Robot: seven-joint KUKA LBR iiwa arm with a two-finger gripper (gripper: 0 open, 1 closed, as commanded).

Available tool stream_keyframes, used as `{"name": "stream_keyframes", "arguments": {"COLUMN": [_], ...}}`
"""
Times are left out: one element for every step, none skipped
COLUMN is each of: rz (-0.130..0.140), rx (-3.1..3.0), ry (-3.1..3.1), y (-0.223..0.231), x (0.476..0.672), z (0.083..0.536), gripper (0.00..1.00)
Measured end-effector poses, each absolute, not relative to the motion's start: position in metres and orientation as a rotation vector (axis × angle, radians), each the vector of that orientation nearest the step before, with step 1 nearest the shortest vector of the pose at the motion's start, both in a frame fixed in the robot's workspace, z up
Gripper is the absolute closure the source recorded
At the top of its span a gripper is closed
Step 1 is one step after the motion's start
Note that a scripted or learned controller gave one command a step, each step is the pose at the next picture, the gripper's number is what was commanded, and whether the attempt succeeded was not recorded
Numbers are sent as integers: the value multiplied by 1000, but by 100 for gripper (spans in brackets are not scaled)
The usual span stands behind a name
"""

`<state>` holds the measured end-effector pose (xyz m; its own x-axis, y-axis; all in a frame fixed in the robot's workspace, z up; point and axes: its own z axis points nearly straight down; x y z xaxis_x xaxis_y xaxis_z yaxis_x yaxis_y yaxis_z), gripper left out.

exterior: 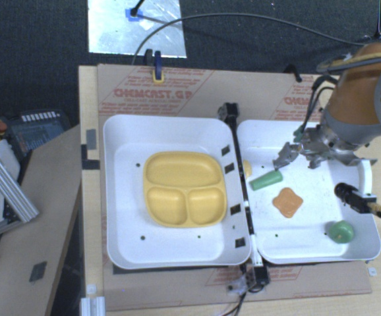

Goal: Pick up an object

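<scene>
Leftmost, within the left bin [121, 196], a yellow divided tray [184, 188] was recorded. Within the right bin [309, 245], a green cylinder [266, 179], an orange wavy piece [287, 202] and a green round object [341, 231] were logged lying loose. The gripper [287, 154] was noted just above the cylinder, fingers spread, nothing grasped.

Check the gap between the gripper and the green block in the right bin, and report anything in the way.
Nothing visible blocks it. The gripper hangs just up and right of the green block, with bare right bin floor between them. The orange piece lies below, apart.
</scene>
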<state>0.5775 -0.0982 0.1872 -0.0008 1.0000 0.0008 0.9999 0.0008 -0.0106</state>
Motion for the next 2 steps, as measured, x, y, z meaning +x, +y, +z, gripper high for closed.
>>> {"name": "stream_keyframes", "arguments": {"rz": [-1,1], "rx": [-2219,-2218], "ry": [-2226,-2223], "y": [-98,-98], "x": [581,590], "z": [193,146], "gripper": [0,0]}}
